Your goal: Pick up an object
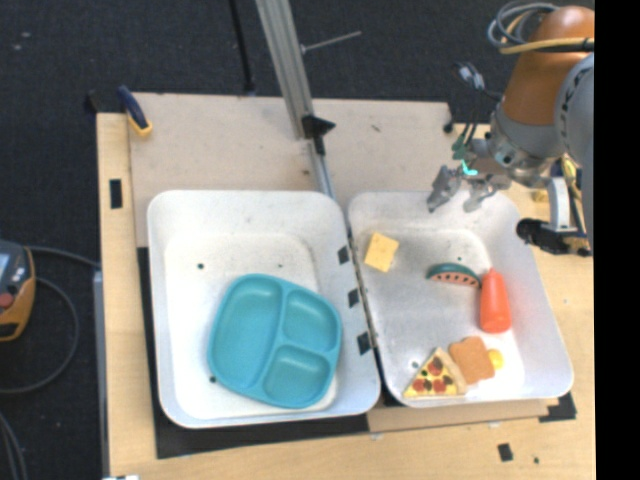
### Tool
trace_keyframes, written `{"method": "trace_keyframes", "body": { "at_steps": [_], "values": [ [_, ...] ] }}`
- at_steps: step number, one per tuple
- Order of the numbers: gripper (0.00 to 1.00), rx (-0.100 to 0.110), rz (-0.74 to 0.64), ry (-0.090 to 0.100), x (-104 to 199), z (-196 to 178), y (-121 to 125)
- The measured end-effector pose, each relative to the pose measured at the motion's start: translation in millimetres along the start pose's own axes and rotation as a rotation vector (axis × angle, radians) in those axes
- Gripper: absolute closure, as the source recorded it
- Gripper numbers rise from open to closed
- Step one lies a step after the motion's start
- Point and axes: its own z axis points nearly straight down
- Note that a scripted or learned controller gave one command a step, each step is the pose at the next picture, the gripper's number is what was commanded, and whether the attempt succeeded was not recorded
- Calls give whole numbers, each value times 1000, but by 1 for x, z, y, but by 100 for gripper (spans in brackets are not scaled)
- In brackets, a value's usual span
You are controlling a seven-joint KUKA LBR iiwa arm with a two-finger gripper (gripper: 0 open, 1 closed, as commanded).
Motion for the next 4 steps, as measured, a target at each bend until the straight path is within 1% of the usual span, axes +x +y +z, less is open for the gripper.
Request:
{"method": "trace_keyframes", "body": {
  "at_steps": [1,2,3,4],
  "values": [
    [0,-4,-1,-1,0,-2,1],
    [0,1,-2,0,3,61,2],
    [0,-1,-3,-1,2,111,1],
    [100,-8,-4,-5,0,95,3]
  ]
}}
